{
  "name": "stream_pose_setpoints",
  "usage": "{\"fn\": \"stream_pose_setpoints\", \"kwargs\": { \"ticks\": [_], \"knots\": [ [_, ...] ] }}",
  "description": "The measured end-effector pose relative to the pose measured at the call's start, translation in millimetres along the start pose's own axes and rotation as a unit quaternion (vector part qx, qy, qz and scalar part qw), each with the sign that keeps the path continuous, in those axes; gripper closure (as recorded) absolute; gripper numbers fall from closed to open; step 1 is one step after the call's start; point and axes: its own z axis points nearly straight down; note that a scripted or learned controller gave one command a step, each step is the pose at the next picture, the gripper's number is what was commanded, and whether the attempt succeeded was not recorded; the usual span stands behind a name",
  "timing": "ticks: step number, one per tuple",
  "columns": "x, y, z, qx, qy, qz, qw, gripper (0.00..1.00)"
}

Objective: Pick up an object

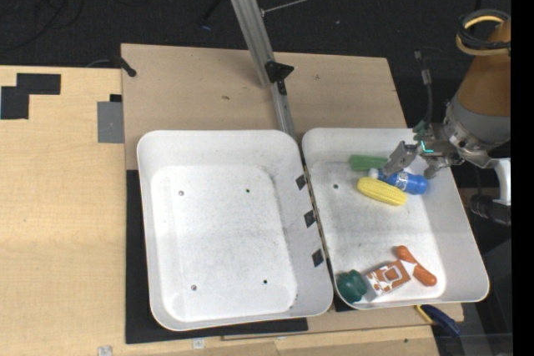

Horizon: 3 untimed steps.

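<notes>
My gripper (417, 165) hangs over the far right part of the right bin (467, 263), and its fingers look spread, so it is open. A blue bottle-like object (411, 183) lies just below and between the fingertips; I cannot tell whether they touch it. A yellow corn cob (381, 192) rests against the blue object's left side. A flat green piece (366, 163) lies just behind the cob, left of the gripper.
Near the right bin's front edge lie an orange carrot-like object (417, 264), a small printed packet (389, 276) and a dark green lump (352, 287). The left bin (158, 204) stands alongside. A metal rail (254, 33) slants up behind the bins.
</notes>
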Motion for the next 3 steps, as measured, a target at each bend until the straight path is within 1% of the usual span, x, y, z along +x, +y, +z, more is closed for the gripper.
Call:
{"fn": "stream_pose_setpoints", "kwargs": {
  "ticks": [1, 2, 3],
  "knots": [
    [-6, 6, 53, 0.002, 0.0, 0.001, 1.0, 0.0],
    [-5, 5, 107, 0.003, 0.001, 0.002, 1.0, 0.0],
    [-6, 6, 94, 0.001, 0.0, 0.003, 1.0, 1.0]
  ]
}}
